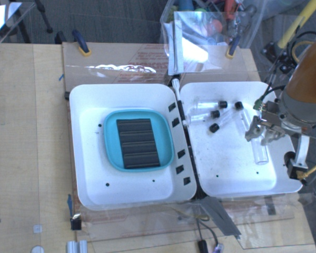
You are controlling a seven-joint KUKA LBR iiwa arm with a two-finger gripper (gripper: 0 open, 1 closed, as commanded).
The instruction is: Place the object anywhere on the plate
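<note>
A teal square plate (pixel 111 141) lies in the left bin (pixel 84 115), with a dark ribbed pad (pixel 139 143) on its middle. Several clear vials with black caps lie in the right bin (pixel 226 178), among them one at the back (pixel 206 107) and one nearer the middle (pixel 225 119). My gripper (pixel 264 133) hangs over the right side of the right bin. Another clear vial (pixel 260 153) stands out just below it, pointing toward the front edge. I cannot make out whether this vial is held or lying on the bin floor.
A row of black clips (pixel 178 141) runs along the ridge between the two bins. A clear plastic box of coloured items (pixel 216 4) stands behind the bins. Cables (pixel 284 51) hang by the arm at the right.
</note>
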